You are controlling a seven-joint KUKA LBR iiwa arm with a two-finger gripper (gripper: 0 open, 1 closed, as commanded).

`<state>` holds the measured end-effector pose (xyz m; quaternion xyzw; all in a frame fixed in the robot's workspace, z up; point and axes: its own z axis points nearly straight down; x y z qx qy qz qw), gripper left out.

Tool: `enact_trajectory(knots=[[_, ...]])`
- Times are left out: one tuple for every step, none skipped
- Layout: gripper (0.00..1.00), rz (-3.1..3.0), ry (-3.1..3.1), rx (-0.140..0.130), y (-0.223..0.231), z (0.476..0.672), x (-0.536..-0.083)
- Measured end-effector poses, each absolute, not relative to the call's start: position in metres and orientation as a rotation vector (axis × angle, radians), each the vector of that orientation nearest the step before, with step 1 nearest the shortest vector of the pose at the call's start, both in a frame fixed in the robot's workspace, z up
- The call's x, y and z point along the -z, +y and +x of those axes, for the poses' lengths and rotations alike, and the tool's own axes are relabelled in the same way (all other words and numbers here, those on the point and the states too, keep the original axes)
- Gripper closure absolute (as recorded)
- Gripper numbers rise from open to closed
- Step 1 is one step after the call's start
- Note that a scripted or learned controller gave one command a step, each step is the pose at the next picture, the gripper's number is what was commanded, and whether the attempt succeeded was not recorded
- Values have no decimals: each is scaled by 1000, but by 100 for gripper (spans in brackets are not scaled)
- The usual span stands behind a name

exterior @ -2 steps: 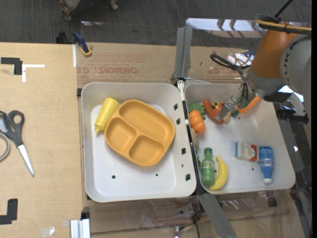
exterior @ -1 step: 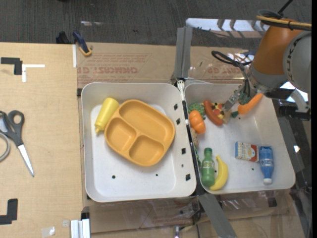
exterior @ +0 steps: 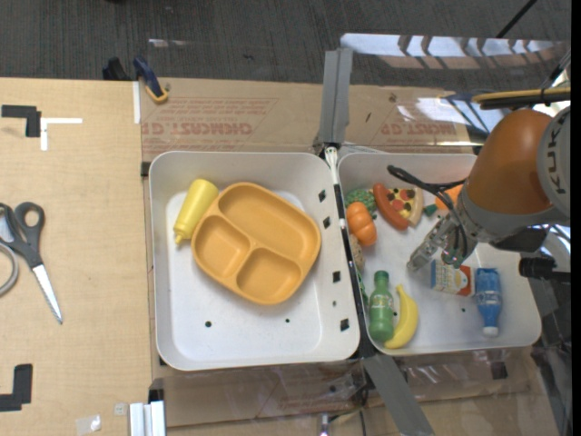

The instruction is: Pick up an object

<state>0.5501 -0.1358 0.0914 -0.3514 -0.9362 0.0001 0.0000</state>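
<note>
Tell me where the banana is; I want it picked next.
The banana lies in the right bin, near its front left corner, right beside the green bottle.

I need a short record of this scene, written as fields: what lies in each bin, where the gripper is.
left bin: yellow divided tray, yellow bottle touching its left edge
right bin: pizza slice, orange toy, green bottle, banana, blue bottle, small carton
gripper: over right bin, beside the small carton
bench, left: scissors
</note>
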Motion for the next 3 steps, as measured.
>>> enact_trajectory(knots=[[100,-1033,-2971,1,-90,593,-193],[100,-1201,-2907,1,-35,631,-256],[100,-1473,-2773,-3,12,584,-191]])
